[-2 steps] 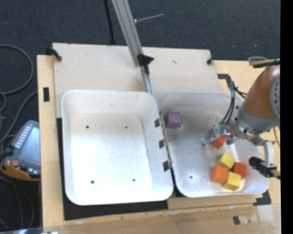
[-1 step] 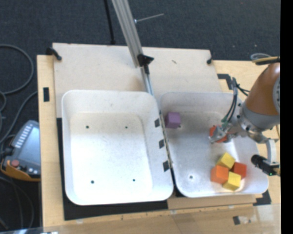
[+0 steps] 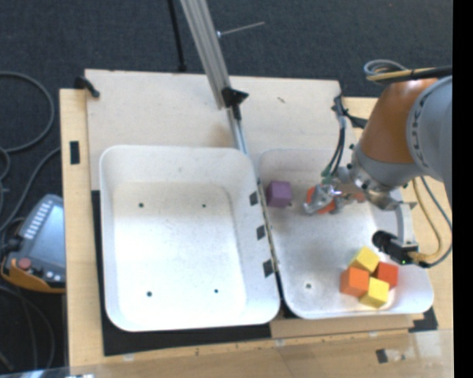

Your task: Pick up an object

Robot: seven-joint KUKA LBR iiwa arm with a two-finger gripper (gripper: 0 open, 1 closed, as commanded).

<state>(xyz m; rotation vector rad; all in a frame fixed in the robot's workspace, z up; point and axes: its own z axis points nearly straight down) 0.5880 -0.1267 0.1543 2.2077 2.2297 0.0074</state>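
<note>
My gripper point(image 3: 322, 201) hangs low over the upper middle of the right bin point(image 3: 315, 290), on the grey arm with its orange band point(image 3: 394, 128). A small orange-red thing point(image 3: 325, 205) shows right at the gripper's tip; whether it is held is unclear. A purple cube point(image 3: 279, 193) sits just left of the gripper, near the wall between the bins. In the right bin's near right corner lies a cluster of cubes: yellow point(image 3: 367, 259), red point(image 3: 387, 274), orange point(image 3: 354, 281) and another yellow point(image 3: 377, 292).
The left bin point(image 3: 110, 211) lies beside the right one. A slanted metal rail point(image 3: 209, 46) rises from the back of the bench between the bins. Cables hang from the arm by the right bin's right rim point(image 3: 414, 246).
</note>
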